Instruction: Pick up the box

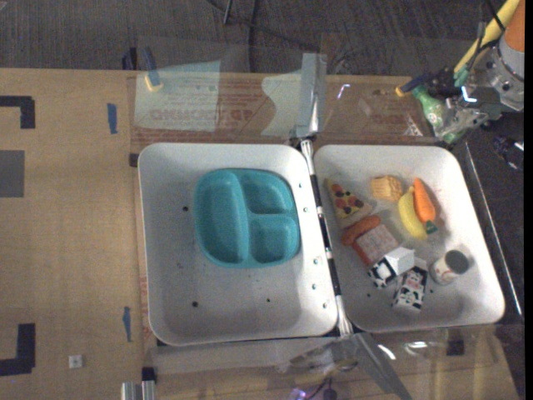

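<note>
Gripper (454,107) hangs past the right bin's (483,223) far corner, can't tell how it's set or if it's got anything. Box (410,289) sits well below it, slightly left, touching another carton (391,266).

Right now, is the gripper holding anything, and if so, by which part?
Nothing from the bins. The gripper sits above the right bin's far corner, away from the toys; the box lies untouched near the front.
</note>
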Controlling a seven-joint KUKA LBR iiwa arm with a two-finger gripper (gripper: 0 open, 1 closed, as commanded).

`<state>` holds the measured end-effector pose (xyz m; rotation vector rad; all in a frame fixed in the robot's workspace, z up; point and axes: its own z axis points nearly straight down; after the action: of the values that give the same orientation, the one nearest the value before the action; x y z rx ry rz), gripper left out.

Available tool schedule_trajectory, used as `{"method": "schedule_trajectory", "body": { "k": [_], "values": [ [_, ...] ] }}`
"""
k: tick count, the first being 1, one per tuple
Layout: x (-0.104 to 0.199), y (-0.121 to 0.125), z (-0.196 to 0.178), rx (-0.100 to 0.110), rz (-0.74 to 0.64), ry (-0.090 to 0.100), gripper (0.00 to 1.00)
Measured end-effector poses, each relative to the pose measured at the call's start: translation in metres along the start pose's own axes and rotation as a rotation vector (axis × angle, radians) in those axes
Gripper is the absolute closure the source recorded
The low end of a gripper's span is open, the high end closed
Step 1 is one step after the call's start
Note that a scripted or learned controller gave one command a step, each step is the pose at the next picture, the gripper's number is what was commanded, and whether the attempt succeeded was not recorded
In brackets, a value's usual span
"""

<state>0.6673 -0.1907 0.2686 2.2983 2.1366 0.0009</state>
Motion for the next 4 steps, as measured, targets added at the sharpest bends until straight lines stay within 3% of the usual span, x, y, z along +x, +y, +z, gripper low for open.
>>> {"method": "schedule_trajectory", "body": {
  "k": [1,2,3,4],
  "values": [
    [0.028,-0.058,0.042,0.005,0.125,0.002,1.0],
    [0.028,-0.058,0.042,0.004,0.125,0.003,0.0],
    [0.028,-0.057,0.032,0.002,0.124,0.002,1.0],
    [-0.005,-0.008,-0.036,0.001,0.258,0.0,1.0]
  ]
}}
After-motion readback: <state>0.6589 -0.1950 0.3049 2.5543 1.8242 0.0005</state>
